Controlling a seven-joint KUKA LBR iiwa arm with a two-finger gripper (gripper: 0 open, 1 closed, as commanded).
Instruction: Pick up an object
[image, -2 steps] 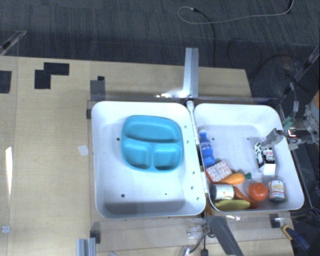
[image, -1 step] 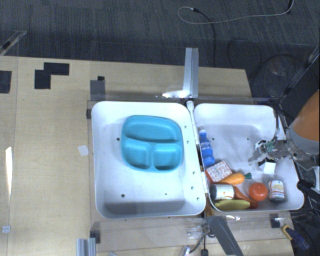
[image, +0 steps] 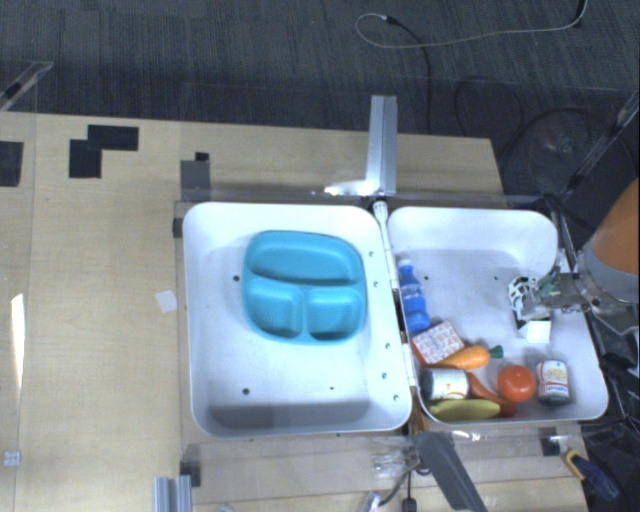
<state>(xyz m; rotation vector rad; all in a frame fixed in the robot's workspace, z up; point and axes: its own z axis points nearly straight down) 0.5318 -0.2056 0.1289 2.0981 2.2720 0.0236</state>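
Crowded along right white bin's (image: 480, 222) near edge: yellow banana-shaped toy (image: 465, 409), round red tomato toy (image: 516, 382), small labelled can (image: 553, 380).
Hovering over far-right wall with claw (image: 535, 300) state impossible to tell; risks clipping wall, or nudging neighbours instead of gripping.

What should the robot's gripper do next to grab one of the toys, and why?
Probably a short move toward the near end of the right bin, then straight down. The gripper sits near that bin's right wall with nothing visibly held, while the toys cluster at the near end. The small can stands a little apart from the tomato, so it looks like the closest and least crowded pick.
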